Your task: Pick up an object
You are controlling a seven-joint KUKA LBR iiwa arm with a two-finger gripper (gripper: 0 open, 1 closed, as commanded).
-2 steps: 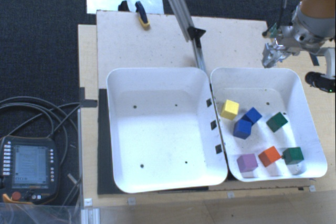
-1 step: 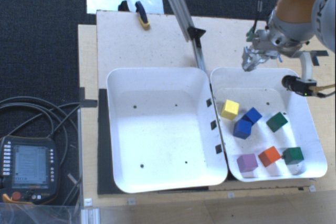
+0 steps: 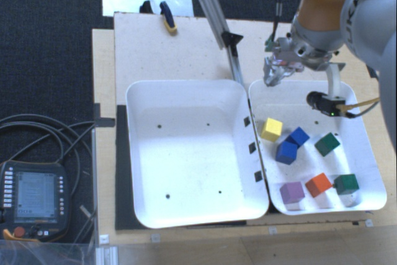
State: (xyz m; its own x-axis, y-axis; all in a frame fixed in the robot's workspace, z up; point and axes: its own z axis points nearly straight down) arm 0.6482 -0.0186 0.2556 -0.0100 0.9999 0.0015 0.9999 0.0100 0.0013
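Observation:
In the right bin (image 3: pixel 366 152) lie several small blocks: a yellow block (image 3: pixel 272 129), two blue blocks (image 3: pixel 291 145) touching each other, a green block (image 3: pixel 327 144), a purple block (image 3: pixel 292 192), an orange block (image 3: pixel 319 184) and a dark green block (image 3: pixel 347 184). My gripper (image 3: pixel 273 74) hangs above the bin's far left corner, well above and behind the yellow block. Nothing shows between its fingertips.
The left bin (image 3: pixel 186 152) sits beside the right one, sharing a rim. A metal pole (image 3: pixel 214 9) slants down to the bins' far junction. A yellow and blue tool (image 3: pixel 167 17) lies on the board behind. A teach pendant (image 3: pixel 32 198) rests at lower left.

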